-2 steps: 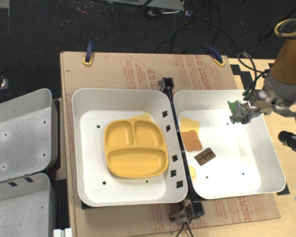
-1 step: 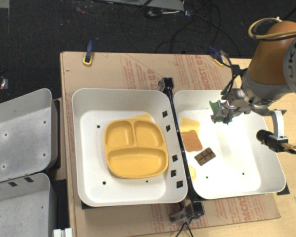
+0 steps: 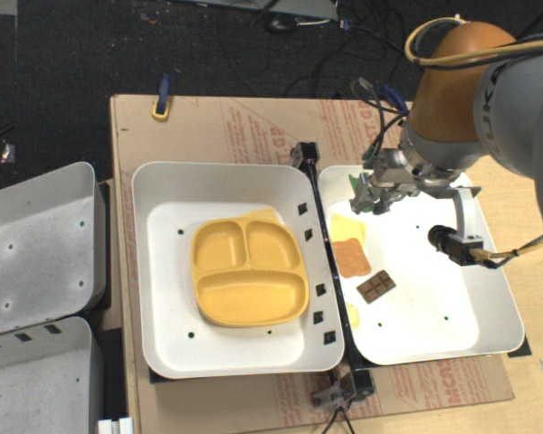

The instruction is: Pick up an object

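The hand (image 3: 373, 197) hangs over the upper left part of the right bin (image 3: 452, 328), above a pale yellow piece (image 3: 348, 229). Whether it is apart or together cannot be told. Below that piece lie an orange-brown piece (image 3: 351, 258) and a dark brown block (image 3: 376, 287), all close together near the bin's left wall. The left bin (image 3: 163, 333) holds a yellow divided tray (image 3: 250, 272). Both bins rest on the surface (image 3: 217, 125).
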{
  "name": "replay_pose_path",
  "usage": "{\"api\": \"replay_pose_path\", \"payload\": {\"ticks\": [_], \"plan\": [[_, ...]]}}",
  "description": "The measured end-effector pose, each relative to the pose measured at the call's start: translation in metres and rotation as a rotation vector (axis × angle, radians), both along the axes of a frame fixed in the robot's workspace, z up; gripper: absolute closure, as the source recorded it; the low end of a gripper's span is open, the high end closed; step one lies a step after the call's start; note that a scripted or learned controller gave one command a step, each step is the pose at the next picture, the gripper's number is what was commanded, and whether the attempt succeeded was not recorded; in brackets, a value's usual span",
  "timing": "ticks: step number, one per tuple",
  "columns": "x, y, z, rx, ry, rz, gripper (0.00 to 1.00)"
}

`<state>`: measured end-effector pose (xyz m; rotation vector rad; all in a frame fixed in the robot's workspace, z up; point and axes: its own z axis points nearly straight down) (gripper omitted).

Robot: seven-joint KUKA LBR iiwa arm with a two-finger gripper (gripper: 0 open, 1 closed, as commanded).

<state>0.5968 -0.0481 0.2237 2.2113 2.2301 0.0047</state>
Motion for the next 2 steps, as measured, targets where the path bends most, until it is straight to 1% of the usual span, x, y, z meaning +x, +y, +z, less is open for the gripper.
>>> {"api": "replay_pose_path", "payload": {"ticks": [1,2], "plan": [[0.012,0.057,-0.009,0.000,0.002,-0.001,1.00],[0.029,0.117,0.001,0.000,0.000,0.000,1.00]]}}
